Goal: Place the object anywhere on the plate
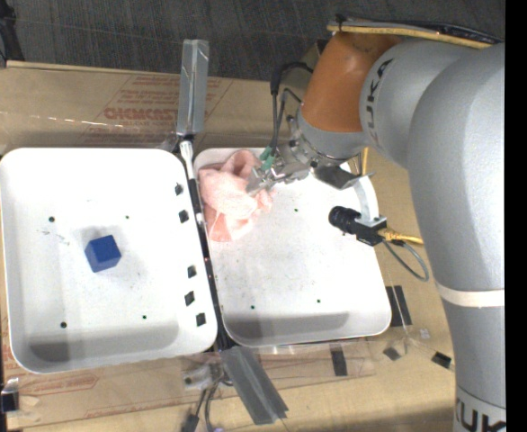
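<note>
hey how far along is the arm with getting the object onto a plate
Nothing looks finished. The gripper is low in the right bin, at the edge of a crumpled pink cloth in the bin's far left corner; whether it grips the cloth is unclear. A blue cube sits untouched in the left bin. I can't make out a plate, so the whole placement remains.

A blue cube [103,252] sits in the left bin [30,331], on what looks like cardboard [84,97].

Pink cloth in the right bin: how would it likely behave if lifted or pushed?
The pink cloth lies crumpled in folds, so it is probably floppy and would drape from the gripper. It looks thin, likely light. Pushed, it would probably bunch against the bin wall rather than slide whole.
</note>
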You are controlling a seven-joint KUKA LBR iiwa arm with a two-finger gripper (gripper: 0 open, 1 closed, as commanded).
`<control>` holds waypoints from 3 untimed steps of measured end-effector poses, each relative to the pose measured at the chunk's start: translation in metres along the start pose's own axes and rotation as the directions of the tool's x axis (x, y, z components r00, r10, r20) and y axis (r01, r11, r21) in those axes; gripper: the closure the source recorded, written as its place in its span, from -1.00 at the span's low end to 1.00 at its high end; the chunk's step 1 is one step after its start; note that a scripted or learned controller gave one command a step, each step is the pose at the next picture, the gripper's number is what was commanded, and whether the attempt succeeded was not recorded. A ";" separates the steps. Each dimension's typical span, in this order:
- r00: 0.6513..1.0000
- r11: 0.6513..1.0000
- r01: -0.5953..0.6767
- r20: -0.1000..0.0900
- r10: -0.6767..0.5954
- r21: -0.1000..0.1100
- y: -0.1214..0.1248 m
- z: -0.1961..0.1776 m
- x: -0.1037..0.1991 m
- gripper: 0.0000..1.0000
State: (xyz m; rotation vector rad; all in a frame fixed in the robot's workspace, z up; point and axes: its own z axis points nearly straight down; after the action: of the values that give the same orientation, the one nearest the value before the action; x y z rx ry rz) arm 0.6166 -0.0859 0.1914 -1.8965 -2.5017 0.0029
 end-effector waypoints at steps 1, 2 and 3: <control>1.000 1.000 0.006 0.000 -0.006 0.001 0.000 -0.039 0.000 1.00; 0.917 0.917 0.398 -0.002 -0.398 0.003 0.001 -0.032 0.044 1.00; 0.685 0.685 0.728 0.000 -0.728 0.002 -0.009 -0.032 0.101 1.00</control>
State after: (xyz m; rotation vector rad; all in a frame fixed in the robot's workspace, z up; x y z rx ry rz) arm 0.5811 0.0095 0.2230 -0.7484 -3.0475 0.0035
